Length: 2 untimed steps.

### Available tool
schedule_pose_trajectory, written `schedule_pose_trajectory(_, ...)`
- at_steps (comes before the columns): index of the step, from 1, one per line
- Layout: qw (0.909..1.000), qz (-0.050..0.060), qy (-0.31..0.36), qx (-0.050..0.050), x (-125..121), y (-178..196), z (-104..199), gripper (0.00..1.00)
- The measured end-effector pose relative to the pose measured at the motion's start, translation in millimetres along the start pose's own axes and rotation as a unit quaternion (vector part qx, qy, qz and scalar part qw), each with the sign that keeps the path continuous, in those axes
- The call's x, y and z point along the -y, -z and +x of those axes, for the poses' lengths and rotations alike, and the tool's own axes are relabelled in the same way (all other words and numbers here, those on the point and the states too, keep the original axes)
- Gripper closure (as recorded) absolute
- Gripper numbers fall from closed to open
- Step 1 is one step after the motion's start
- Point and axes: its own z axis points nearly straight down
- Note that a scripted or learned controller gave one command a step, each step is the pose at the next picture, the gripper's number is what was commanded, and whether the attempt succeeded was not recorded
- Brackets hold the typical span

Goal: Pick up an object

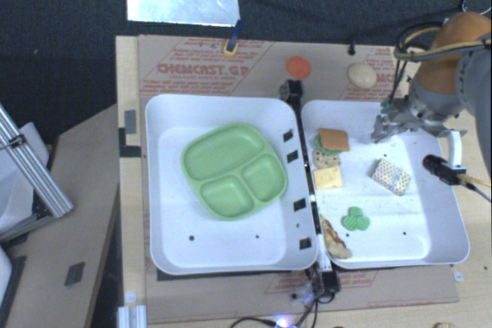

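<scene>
We see the two white bins side by side on the desk [131, 188]. The left bin [165, 242] carries a green divided plate [233, 170] with three compartments, lying near its middle. The right bin [442, 238] carries the smaller things: a toy sandwich [333, 139] with a brown top near the far left corner, a dark green-edged round piece [326, 159] just beside it toward us, a pale yellow block [328, 177] touching or almost touching that piece, a patterned little box [391, 175] tilted near the middle, a green leafy toy [356, 220] nearer to us, and an orange-brown piece [335, 240] by the divider at the near left corner (its exact kind is hard for us to tell). The arm [453, 57] reaches in from the right, and its end effector [384, 127] hangs over the far part of the right bin, between the sandwich and the bin's right wall, with the patterned box near it on the side toward us. We see nothing between its fingers, and we cannot tell how far apart they stand. Beyond the bins, on the brown board [200, 69], lie an orange disc [298, 67] and a cream egg-shaped thing [362, 74], well apart from the end effector.
</scene>
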Motion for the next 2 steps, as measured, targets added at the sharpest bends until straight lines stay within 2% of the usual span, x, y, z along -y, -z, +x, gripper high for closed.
schedule_pose_trajectory(2,1.0,-0.001,-0.002,0.0,0,130,-5,1.0)
